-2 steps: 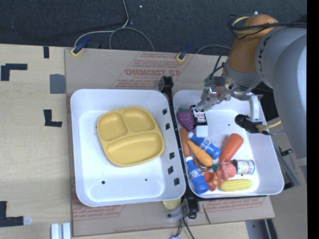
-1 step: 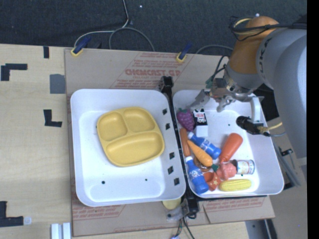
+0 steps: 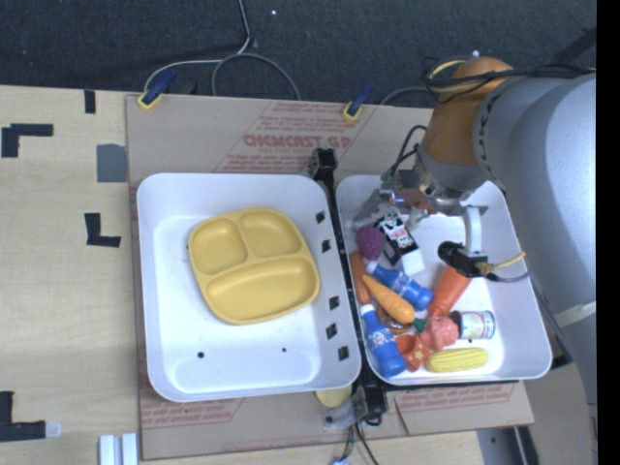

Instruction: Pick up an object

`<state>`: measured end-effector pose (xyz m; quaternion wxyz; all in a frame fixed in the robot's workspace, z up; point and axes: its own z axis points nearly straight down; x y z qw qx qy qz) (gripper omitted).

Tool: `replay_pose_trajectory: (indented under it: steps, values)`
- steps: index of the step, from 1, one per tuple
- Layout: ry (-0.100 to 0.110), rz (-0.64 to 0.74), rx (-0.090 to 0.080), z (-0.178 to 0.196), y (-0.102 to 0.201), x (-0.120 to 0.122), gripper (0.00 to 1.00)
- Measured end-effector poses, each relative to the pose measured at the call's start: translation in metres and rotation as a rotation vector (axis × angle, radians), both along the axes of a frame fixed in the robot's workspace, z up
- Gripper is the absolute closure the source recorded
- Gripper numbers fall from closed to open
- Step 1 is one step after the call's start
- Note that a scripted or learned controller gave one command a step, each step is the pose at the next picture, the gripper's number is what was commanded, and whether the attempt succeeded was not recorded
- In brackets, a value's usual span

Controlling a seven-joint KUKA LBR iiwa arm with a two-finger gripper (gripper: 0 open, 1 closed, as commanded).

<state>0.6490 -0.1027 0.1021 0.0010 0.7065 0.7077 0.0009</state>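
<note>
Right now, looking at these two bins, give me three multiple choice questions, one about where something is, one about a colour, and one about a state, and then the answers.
1. Where does the divided plate lie?
A. In the left bin
B. In the right bin
C. On the cardboard outside the bins

2. What colour is that plate?
A. Blue
B. Yellow
C. Red

3. How does the corn cob lie?
A. Standing upright
B. Hanging from the gripper
C. Flat, near the right bin's front edge

Answers: 1 A, the plate rests on the left bin's floor. 2 B, it is plainly yellow. 3 C, the cob lies on its side below the small can.
</note>
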Motion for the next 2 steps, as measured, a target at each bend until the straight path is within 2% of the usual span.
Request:
replay_pose_trajectory:
  steps: [1, 2]
  values:
    - [0.008, 0.001, -0.003, -0.017, 0.005, 0.019, 0.00]
    - [-0.001, -0.005, -0.002, -0.015, -0.047, -0.033, 0.00]
